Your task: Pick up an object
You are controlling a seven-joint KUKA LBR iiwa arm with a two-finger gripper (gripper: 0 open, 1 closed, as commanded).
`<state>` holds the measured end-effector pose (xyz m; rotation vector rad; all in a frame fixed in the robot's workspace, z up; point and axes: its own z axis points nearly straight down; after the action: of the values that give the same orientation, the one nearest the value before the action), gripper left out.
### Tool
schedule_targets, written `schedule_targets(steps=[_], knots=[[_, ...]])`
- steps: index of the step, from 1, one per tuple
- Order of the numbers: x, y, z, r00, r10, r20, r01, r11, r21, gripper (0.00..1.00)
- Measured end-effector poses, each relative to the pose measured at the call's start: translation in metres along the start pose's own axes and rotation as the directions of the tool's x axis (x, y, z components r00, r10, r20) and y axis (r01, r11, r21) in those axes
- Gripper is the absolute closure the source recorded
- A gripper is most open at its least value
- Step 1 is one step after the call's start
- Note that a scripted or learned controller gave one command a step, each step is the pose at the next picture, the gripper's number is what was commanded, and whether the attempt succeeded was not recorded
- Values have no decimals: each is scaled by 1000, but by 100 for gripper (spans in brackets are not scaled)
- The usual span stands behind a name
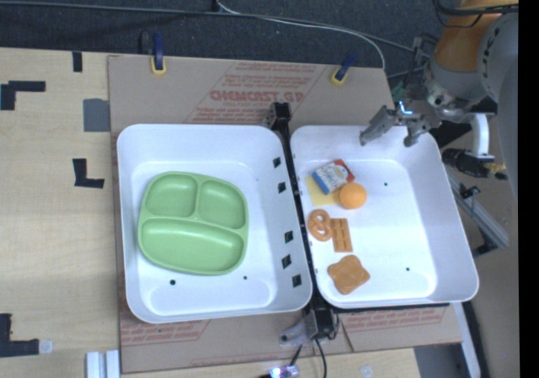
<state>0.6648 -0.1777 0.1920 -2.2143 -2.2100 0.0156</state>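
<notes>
- Gripper (392, 125): you have it hovering over the top edge of the right bin (421, 225), fingers spread apart, nothing between them.
- Blue-and-white packet (330, 176): the nearest candidate, below and to the left of the gripper, lying flat on a yellow card (317, 192). Its long axis runs diagonally, lower-left to upper-right, with a red end toward the gripper.
- Orange ball (353, 195): just beyond the packet, touching it or nearly so. Round, so no axis to respect; judge it likely to roll if nudged.
- Pretzel (319, 224) and orange wafer (341, 234): farther down, side by side. The wafer's long axis runs roughly up and down the view.
- Toast-shaped piece (348, 274): farthest in this bin, well apart from the gripper.
- Advice: descend on the packet with the fingers set across its short side, clear of the ball.
- Green divided plate (193, 222): far left, in the left bin (160, 142).
</notes>
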Motion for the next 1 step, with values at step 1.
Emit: schedule_targets(steps=[1], knots=[[1, 3, -11, 1000, -4, 2, 4, 1000, -15, 0]])
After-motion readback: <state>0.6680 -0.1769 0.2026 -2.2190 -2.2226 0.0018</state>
